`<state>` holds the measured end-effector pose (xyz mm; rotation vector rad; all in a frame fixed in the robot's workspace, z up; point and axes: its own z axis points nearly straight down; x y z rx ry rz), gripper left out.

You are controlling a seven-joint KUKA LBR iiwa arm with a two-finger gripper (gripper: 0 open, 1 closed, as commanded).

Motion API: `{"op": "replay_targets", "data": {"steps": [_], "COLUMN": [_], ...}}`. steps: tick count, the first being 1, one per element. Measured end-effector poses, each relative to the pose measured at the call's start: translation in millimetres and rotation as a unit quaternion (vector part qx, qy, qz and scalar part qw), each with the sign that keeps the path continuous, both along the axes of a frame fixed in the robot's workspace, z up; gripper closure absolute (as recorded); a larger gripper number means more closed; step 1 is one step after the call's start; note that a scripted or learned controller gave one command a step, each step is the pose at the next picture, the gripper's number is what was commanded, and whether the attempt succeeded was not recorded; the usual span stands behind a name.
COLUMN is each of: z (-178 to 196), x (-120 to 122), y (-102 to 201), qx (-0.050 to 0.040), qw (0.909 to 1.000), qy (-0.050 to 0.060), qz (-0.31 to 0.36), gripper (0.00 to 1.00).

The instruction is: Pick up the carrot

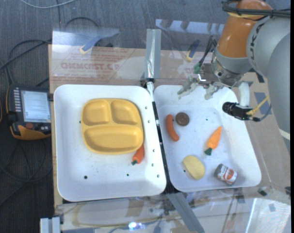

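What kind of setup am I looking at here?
Probably a robotics lab test bench: two white bins holding toy food such as a carrot, loose cables on the floor, and a handheld controller.

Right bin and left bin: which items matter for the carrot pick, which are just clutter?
Job:
- carrot, right bin
- gripper, fingers apart, above that bin's far edge, holding nothing

Clutter:
- sausage, brown disc, yellow potato-like piece, small can, same bin
- yellow divided tray and a small orange-red vegetable, left bin
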<state>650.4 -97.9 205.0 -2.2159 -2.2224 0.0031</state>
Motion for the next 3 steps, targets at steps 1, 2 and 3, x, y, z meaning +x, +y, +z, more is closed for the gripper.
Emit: {"op": "replay_targets", "data": {"steps": [1, 2, 3], "z": [-74.1, -111.8, -113.0], "x": [-11.3, -50.7, -83.7], "y": [-85.7, -112.9, -113.2], "qx": [-0.0014, 0.0016, -0.0018], "qw": [0.9997, 0.9993, 0.9958], "qy": [0.001, -0.003, -0.013], "qz": [0.025, 0.037, 0.091], "gripper": [0.0, 0.0, 0.0]}}
